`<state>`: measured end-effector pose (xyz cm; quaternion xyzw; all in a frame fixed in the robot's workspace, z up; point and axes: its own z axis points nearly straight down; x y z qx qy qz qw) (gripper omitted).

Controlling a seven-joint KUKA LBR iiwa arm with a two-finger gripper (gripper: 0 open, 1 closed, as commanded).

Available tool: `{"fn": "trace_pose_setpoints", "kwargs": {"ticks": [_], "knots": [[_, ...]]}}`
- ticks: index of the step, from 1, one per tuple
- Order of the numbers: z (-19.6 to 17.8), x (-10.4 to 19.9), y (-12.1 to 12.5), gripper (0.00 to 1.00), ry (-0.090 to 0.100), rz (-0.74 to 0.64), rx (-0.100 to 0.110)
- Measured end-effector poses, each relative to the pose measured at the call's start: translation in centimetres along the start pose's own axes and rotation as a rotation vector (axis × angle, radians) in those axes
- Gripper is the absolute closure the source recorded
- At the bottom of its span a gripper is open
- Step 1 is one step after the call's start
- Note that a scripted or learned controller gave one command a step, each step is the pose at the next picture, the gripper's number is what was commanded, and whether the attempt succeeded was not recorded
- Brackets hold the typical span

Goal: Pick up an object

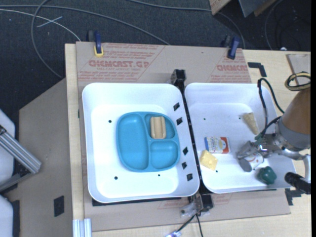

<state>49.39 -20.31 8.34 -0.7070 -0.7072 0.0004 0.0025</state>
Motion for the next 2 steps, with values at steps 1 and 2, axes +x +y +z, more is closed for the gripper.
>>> {"fn": "trace_pose_setpoints", "kwargs": {"ticks": [1, 2], "knots": [[-1.2, 0.0, 0.1, 1.0, -0.001, 0.0, -0.004], [-5.6, 0.3, -0.1, 1.0, -0.004, 0.0, -0.008]]}}
